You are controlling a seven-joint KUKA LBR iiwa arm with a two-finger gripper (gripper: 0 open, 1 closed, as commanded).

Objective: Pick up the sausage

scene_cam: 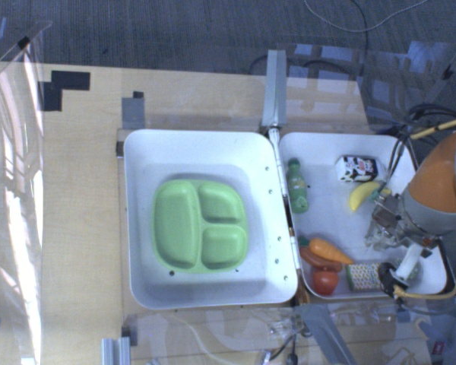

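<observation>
The sausage [313, 258] is a dark red-brown piece lying in the right bin [327, 204], near its front left corner. An orange carrot [331, 250] lies partly across it, and a red tomato [324, 281] touches its near side. My gripper [383, 233] hangs over the right part of that bin, about a hand's width to the right of the sausage and clear of it. Nothing shows in its grasp.
The right bin also holds a green bottle [296, 186] along its left wall, a black-and-white carton [357, 168], a yellow banana [362, 195] and a tan speckled block [362, 277]. In the left bin [137, 226] lies a green divided plate [200, 224].
</observation>
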